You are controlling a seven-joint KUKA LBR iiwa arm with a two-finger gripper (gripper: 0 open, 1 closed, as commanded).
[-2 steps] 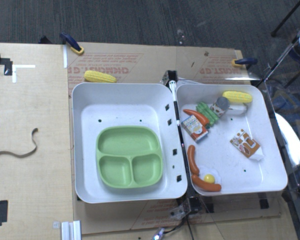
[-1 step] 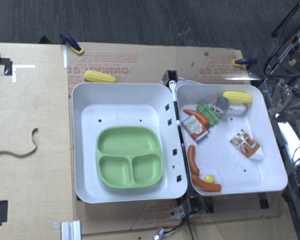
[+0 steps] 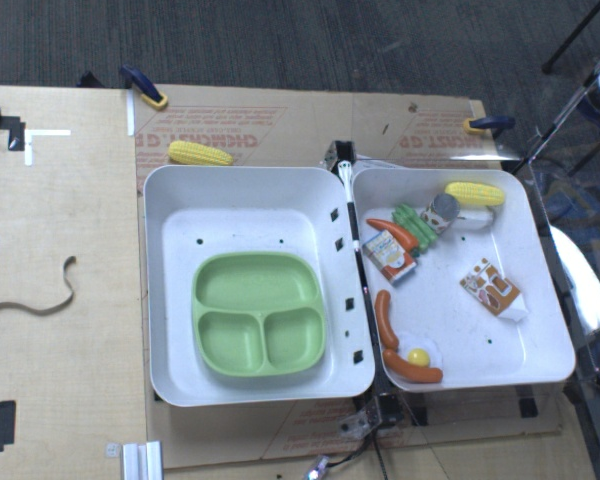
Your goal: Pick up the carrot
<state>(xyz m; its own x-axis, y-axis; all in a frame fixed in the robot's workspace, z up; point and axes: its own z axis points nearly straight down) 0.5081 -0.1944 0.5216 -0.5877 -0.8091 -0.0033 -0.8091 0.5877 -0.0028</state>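
The carrot (image 3: 393, 231) lay untouched in the right bin (image 3: 540, 298), toward eleven o'clock beside a small box (image 3: 391, 256). The pickup had not started. I could not tell how the gripper stood.

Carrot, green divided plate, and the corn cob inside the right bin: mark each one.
carrot (image 3: 394, 230), camera view, middle of its orange body.
green divided plate (image 3: 260, 284), camera view, floor of top compartment.
corn cob (image 3: 474, 194), camera view, mid-length.

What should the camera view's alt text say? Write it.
A carrot lies in the right white bin among a small carton, a corn cob, a snack packet and two sausages. The left bin holds a green divided plate.
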